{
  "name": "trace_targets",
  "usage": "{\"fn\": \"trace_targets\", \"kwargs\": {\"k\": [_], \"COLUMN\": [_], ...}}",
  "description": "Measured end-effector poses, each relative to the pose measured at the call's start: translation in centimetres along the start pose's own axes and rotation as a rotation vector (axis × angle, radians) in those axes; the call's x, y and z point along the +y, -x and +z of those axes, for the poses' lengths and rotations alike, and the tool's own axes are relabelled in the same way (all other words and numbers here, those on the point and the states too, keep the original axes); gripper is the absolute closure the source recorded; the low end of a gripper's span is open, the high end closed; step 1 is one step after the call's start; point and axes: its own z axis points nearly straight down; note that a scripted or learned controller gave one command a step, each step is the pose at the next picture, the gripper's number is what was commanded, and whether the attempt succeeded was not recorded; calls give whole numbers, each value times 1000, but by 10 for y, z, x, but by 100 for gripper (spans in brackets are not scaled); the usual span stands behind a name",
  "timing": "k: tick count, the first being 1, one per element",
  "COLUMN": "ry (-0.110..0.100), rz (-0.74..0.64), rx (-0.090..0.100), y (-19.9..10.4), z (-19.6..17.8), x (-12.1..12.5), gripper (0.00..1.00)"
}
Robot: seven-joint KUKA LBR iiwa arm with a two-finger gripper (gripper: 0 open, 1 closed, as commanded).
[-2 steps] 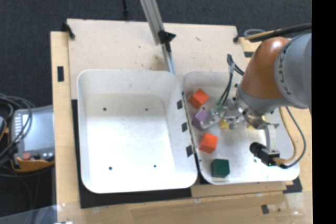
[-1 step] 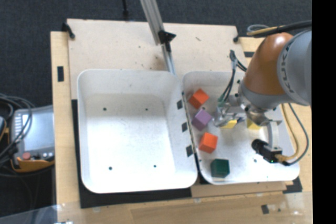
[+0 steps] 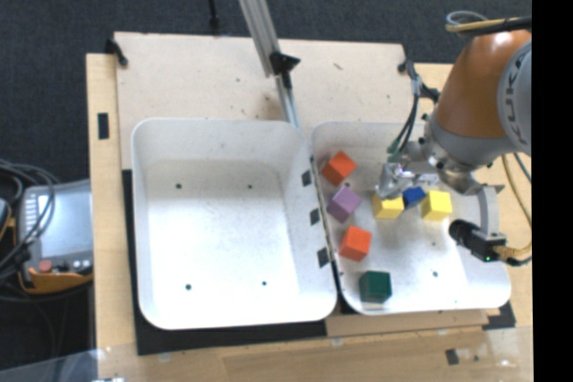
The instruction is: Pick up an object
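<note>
Green block (image 3: pixel 375 285) lies nearest; pincer (image 3: pixel 394 183) hovers at the yellow block (image 3: pixel 388 207), apparently descending; its opening I cannot tell. Next: close squarely.

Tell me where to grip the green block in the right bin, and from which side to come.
Grip the green block across its left and right faces, coming straight down from above. It sits flat near the right bin's front rim, so the front face is crowded; its sides look free, with the nearest orange block apart behind it.
</note>
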Motion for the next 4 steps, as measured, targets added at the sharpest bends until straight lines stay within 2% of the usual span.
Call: {"fn": "trace_targets", "kwargs": {"k": [1,2,4], "ry": [0,-7,-8], "rz": [-1,-3,-3], "rx": [0,2,2], "y": [1,-48,-140], "z": [-54,-48,-28], "x": [2,4,-28], "gripper": [100,100,100]}}
